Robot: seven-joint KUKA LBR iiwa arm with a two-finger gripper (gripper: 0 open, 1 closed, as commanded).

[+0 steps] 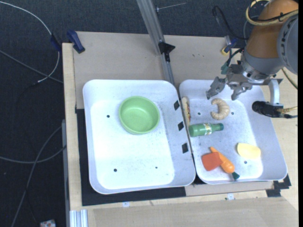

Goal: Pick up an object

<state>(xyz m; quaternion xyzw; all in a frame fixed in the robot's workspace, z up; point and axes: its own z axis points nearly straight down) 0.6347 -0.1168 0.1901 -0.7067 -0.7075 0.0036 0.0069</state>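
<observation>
Hovering with fingers spread apart, the claw (pixel 226 90) is sitting just above the croissant (pixel 220 108); closing off-centre risks nudging it away.

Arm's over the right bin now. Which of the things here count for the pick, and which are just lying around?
In play:
- gripper, jaws spread, above the right white bin
- tan curled croissant-shaped toy, right below it

Lying about:
- green plastic bottle
- yellow flat piece
- orange carrot-shaped toy
- red block
- tan stick at the bin's left wall
- green bowl in the left white bin
</observation>
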